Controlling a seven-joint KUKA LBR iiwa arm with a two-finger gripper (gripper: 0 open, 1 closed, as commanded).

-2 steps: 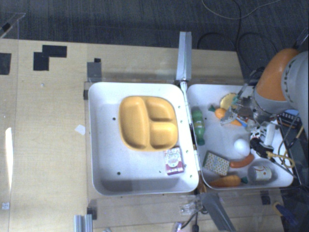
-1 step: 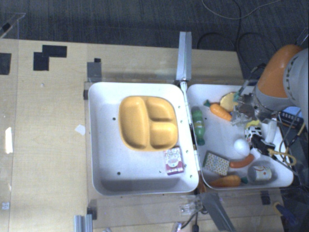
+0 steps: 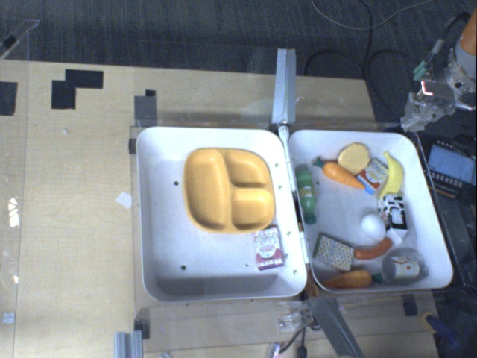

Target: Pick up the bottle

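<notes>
Green bottle (image 3: 305, 193) lying on its side in right bin (image 3: 440, 252), tight vs. left wall. Prob. light, stiff plastic, smooth, apt to roll; best taken across mid-body, wall crowding one side. Gripper (image 3: 426, 109) up beyond bin's far right corner; state: cannot tell.

No text, brand, number or sign is legible. The small pink-and-white printed packet (image 3: 267, 248) in the left white bin (image 3: 156, 222) bears dark print too small to read. In the right white bin (image 3: 428, 222), the black-and-white patterned carton (image 3: 393, 210) and the small red, white and blue packet (image 3: 371, 176) carry markings that likewise cannot be made out.
</notes>
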